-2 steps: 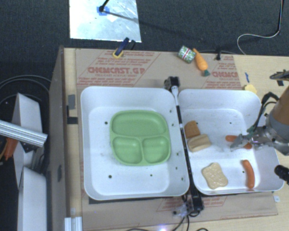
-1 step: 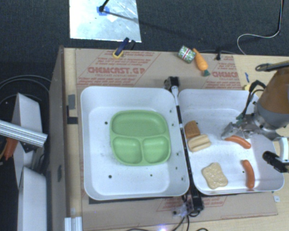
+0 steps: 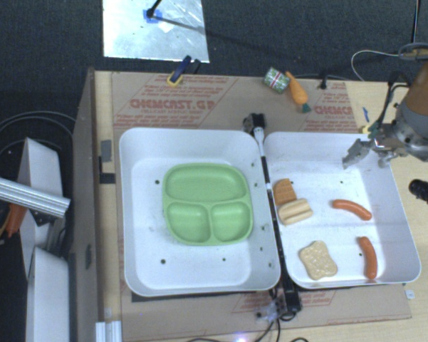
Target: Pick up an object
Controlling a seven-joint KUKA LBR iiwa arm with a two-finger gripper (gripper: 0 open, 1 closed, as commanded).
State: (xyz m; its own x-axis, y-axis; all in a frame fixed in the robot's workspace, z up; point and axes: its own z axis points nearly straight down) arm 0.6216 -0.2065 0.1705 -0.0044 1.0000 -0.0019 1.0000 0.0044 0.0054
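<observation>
Your left bin (image 3: 139, 191) holds a green tray (image 3: 207, 204), right bin (image 3: 399, 212) has a bun (image 3: 295, 211), cracker (image 3: 317, 259), two sausages (image 3: 352, 209) (image 3: 368, 256), end effector (image 3: 368, 152) spread wide, holding nothing, over that bin's far right corner.

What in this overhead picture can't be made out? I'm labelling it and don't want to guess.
- The arm: cut off by the right edge of the camera view.
- The pincer: blurred, so its state is unclear.
- The small can behind the bins: label too small to read.
- The bread pieces in the right bin: pressed together, their exact kind unclear.
</observation>
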